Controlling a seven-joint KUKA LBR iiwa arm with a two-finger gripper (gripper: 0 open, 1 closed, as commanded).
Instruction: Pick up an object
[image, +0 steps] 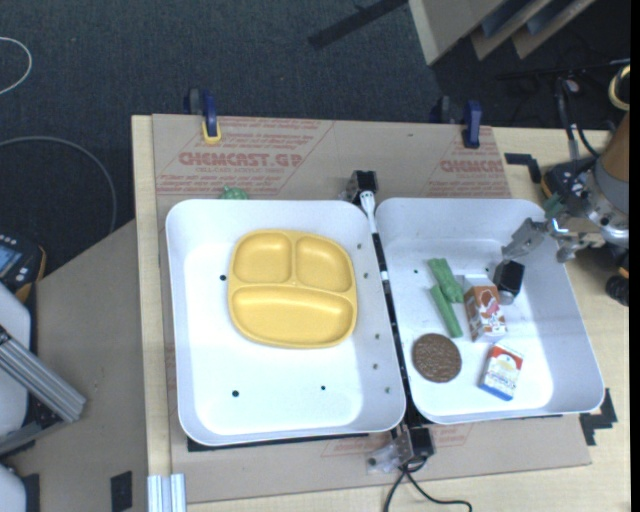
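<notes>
Nearest us, close to the front rim of the right bin (556, 345), a small carton (503, 372) is lying tilted, and a brown round disc (437, 357) is lying just beside it on the side toward the left bin (280, 405). A little farther back, a red and brown packet (485, 310) is resting near the carton, and two green sticks (446, 294) are lying side by side, touching each other, between the packet and the wall where the bins meet. These loose things are the ones open to picking, and none of them is being held.

Across in the left bin, we are seeing bare white floor along the front half, and behind it a yellow divided plate (293, 288) is sitting flat, apart from every wall.

Farther back still, the gripper (545, 236) is hanging over the far right corner of the right bin, above bare floor and apart from the packet and sticks. We cannot tell whether it is standing apart or together.

Beyond both bins, a brown board (300, 155) is showing, with two blue clamps (209, 108) gripping its far edge.
</notes>
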